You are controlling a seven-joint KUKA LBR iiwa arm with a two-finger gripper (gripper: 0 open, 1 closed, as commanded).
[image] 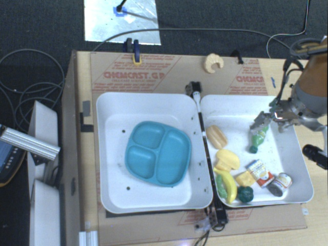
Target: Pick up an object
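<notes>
Lying in the glossy white bin [302, 181]: a slim green bottle [258, 138].

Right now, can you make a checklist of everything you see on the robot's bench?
Surface: bench bears left bin and right bin, side by side.
Job's things: in the right bin, green bottle, bread roll, banana, small can.
Clutter: blue divided plate in the left bin; pale toy on the bench behind the bins.
Gripper: gripper above the bottle's top end; grip cannot be judged.
Cables: black cables on the floor at left.
Surroundings: dark carpet, shiny sheet.
</notes>
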